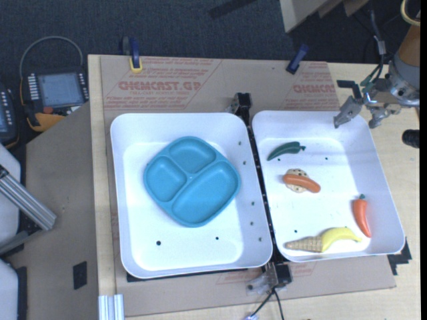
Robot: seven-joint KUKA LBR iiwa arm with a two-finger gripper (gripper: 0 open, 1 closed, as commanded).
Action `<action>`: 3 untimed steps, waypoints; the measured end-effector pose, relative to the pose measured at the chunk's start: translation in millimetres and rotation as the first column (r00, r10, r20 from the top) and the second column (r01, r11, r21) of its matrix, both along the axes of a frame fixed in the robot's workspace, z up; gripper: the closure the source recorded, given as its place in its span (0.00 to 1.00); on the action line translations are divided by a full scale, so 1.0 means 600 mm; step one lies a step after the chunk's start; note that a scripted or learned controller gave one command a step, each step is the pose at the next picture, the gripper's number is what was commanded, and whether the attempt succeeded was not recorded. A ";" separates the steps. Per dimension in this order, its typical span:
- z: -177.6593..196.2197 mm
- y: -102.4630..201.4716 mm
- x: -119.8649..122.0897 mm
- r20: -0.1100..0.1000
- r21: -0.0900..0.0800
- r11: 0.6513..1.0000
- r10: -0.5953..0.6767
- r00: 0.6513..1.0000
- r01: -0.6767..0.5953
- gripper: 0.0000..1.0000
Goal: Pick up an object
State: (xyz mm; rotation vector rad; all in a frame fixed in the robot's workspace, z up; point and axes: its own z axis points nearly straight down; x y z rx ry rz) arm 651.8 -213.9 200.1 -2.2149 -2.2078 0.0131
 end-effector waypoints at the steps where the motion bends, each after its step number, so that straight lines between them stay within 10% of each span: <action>1: 0.016 0.001 0.006 0.015 -0.004 1.000 0.003 1.000 -0.003 0.00; 3: -0.139 -0.008 0.000 0.013 -0.003 1.000 0.004 1.000 -0.004 0.00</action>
